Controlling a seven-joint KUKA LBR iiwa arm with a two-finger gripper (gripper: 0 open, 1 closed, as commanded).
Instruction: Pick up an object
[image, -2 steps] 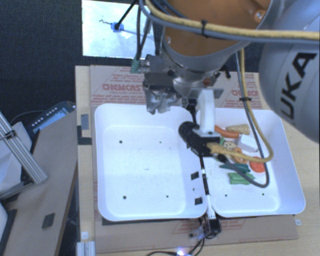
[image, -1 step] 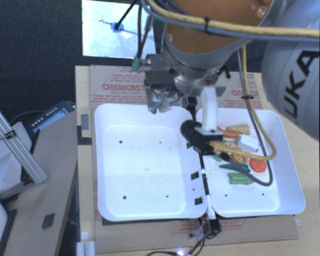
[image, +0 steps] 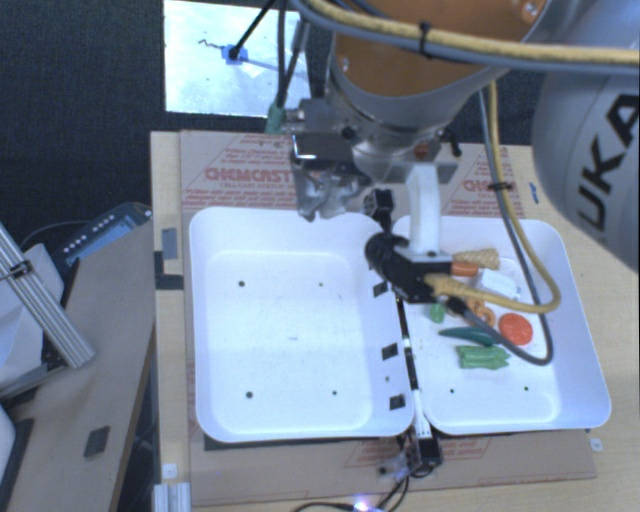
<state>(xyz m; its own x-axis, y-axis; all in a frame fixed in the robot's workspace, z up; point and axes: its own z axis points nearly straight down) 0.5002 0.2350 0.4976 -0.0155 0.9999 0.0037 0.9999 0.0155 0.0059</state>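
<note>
Nearest to the camera is the grey arm (image: 590, 130), which reaches in from the right, high above the bench. Its gripper (image: 322, 200) hangs over the far rim of the left bin (image: 215, 300). I cannot tell if it is open or closed. The things to pick lie in the right bin (image: 560, 400): a red disc (image: 515, 327), a green piece (image: 482, 357) and an orange and tan piece (image: 476, 262). I judge the step to be the approach. The next move calls for crossing to the right bin and descending on one thing.

The grey arm (image: 590, 130) bears black lettering (image: 600, 185), an orange band (image: 420, 60) and a metal tool (image: 323, 203).
</note>
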